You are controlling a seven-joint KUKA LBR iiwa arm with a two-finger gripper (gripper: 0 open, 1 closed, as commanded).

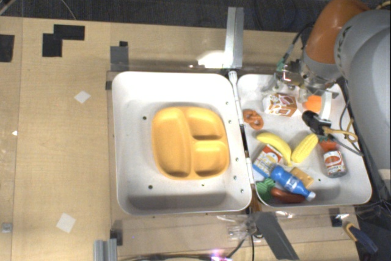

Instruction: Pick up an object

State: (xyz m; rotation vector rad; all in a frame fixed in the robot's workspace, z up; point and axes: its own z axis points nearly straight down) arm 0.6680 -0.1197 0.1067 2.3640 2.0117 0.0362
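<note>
The right bin (360, 189) holds several toy items. Among them are a brown pretzel (252, 118), a banana (274, 145), a corn cob (304, 148), a blue bottle (290, 181), a red sauce bottle (332, 160), a red-and-white snack packet (281, 104) and a small orange piece (312, 102). My gripper (292, 77) hangs over the bin's far end, just above the snack packet, below the orange wrist band (327, 30). Nothing is visibly held.
The left bin (131, 131) holds a yellow divided plate (189, 142). A metal post (234, 40) stands behind the divider between the bins. The grey arm body (369, 70) covers the right bin's far right corner. Cables (342, 131) trail over the right side.
</note>
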